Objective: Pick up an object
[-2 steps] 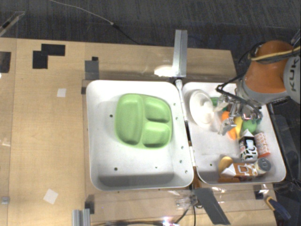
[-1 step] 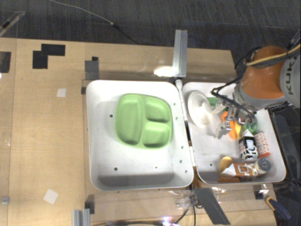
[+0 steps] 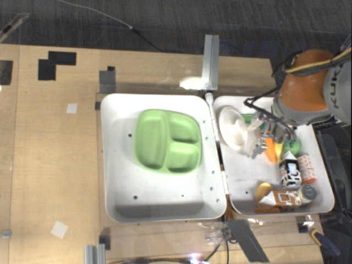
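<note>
Reaching in from the right, the grey arm with its glossy orange band hangs over the right bin, a shallow white tray with rounded corners. Its gripper sits low among the clutter near the bin's middle; whether the fingers are spread or pressed together cannot be told from this angle, and nothing can be seen between them.

Just left of the gripper lies a smooth white bowl, tipped on its side with its round mouth showing. Right beside the gripper are an orange carrot-shaped piece and a small green object. Nearer the front edge stand a black-and-white printed can and a red-and-white can, with a flat brown packet and a rounded tan piece by them.

The left bin holds a matte light-green divided plate, rounded-square with three moulded compartments, lying flat near its centre.
</note>
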